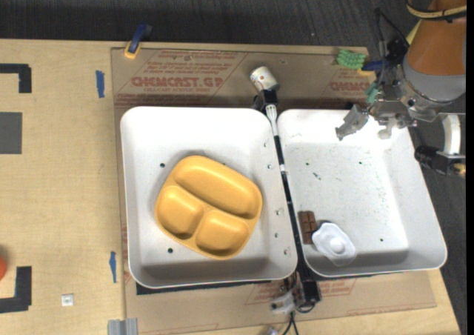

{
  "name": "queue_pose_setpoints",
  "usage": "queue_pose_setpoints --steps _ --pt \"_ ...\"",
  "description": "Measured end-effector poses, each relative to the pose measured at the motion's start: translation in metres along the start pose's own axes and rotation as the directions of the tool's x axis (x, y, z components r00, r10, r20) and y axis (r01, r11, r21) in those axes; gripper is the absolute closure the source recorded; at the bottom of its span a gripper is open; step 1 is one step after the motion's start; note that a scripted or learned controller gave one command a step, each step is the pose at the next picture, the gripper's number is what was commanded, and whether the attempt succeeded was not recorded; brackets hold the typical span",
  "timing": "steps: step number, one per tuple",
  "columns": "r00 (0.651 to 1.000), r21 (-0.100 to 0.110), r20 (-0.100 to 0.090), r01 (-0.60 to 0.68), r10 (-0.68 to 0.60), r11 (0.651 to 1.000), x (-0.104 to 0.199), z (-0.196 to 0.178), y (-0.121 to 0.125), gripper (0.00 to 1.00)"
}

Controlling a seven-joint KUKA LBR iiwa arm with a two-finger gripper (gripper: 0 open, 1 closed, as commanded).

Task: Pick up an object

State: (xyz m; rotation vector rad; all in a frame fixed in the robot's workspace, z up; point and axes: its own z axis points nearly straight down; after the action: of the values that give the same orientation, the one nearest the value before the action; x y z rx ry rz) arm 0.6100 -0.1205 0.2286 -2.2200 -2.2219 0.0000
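Over the far right corner of the right bin (pixel 426 200), the gripper (pixel 366 124) is hovering with nothing between its fingers; they are reading as slightly spread, and one finger (pixel 348 126) is pointing toward the bin floor. Candidate objects are sitting at the near left corner of that bin: a white cup-like piece (pixel 332 241) touching a small brown block (pixel 307 227). A yellow divided tray (pixel 209 205) is lying in the left bin (pixel 141 178). Judgement: approach step, no grasp yet. Next move is calling for travel across the bin toward the near corner, then descent over one object.
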Motion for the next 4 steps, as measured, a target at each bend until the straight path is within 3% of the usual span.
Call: queue_pose_setpoints --steps 1,2,3,4 --pt "0.996 -0.001 0.0 0.086 -0.086 0.996 0.027 0.143 -0.05 0.0" --pt "0.994 -0.001 0.001 0.107 -0.107 0.994 0.012 0.144 -0.131 0.0" --pt "0.982 -0.003 0.001 0.19 -0.19 0.982 0.025 0.143 -0.095 0.0" --pt "1.0 -0.001 0.001 0.026 -0.026 1.0 0.023 0.09 -0.046 0.0"
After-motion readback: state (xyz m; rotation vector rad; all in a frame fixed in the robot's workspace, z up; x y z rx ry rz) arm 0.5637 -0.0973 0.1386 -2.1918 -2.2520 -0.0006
